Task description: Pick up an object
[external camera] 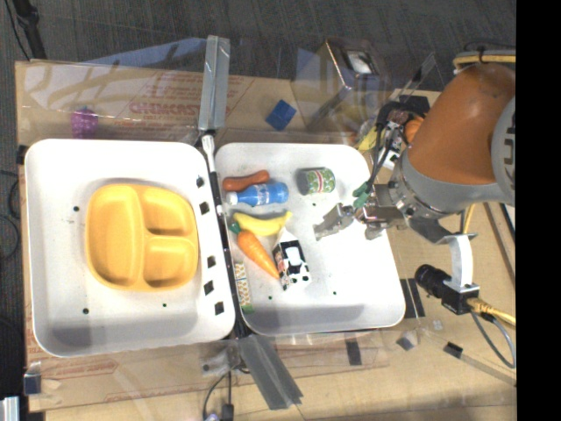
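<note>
In the right bin (377,301) lie a reddish sausage (244,181), a blue bottle (260,196), a yellow banana (262,224), an orange carrot (256,251), a black-and-white cow toy (292,263) and a green can (316,181). My gripper (353,222) hovers over the right half of this bin, right of the cow toy and below the can. It stands open, its two grey fingers (330,223) apart with nothing between them. It touches none of the objects.
The left bin (53,305) holds a yellow divided tray (142,235). A blue block (281,114) and a purple item (84,121) lie on the bench behind the bins. Cables and a black fitting (443,288) sit right of the right bin.
</note>
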Controlling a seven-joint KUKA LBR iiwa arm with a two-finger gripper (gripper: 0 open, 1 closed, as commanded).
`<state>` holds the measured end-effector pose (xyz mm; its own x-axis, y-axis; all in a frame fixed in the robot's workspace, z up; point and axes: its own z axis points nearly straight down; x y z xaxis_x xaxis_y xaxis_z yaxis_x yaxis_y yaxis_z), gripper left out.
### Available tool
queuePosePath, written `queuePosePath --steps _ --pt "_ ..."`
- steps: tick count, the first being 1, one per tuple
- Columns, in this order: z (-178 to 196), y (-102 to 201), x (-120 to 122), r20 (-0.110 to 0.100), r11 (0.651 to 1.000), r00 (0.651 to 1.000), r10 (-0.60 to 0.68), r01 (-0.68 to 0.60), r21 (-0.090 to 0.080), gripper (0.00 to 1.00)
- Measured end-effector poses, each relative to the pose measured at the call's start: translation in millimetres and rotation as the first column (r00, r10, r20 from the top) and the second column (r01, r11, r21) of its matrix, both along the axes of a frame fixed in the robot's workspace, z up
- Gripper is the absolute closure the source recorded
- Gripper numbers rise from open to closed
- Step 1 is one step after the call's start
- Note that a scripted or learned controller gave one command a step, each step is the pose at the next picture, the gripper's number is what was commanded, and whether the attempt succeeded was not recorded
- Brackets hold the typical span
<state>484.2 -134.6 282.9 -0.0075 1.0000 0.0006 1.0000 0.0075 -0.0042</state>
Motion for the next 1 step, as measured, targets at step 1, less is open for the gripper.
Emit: queuePosePath --steps 1 --pt "-146.1 17.3 -1.5 -0.001 0.985 0.985 0.172 -0.172 0.002 0.00"
